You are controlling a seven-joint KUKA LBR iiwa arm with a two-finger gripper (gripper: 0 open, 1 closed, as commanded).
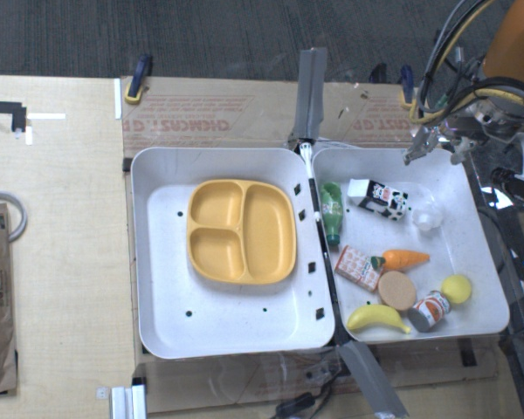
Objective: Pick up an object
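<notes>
1. My jaws hang over the far right corner of the right bin, above its rim. From this slanted view I cannot tell how they are set, and nothing shows in them.

2. Everything worth picking lies in that right bin: a green bottle against the left wall, a black-and-white cow toy in the far middle, an orange carrot, a red snack packet, a round brown disc, a banana, a small can and a yellow lemon.

3. The left bin carries a yellow divided plate, which I judge too wide and flat for me, so I leave it.

4. My choice would be the cow toy: it is nearest to me and sits apart from its neighbours, with bare bin floor on its right.

5. The near cluster is a poorer bet. The carrot, packet, disc, banana and can lie touching or just beside each other, so I would likely nudge a neighbour.

6. To do it well, I would centre over the toy's body, turn to span its narrow width, and descend straight.

7. I would lift only once the toy is squarely caught, watching for it slipping sideways.
</notes>
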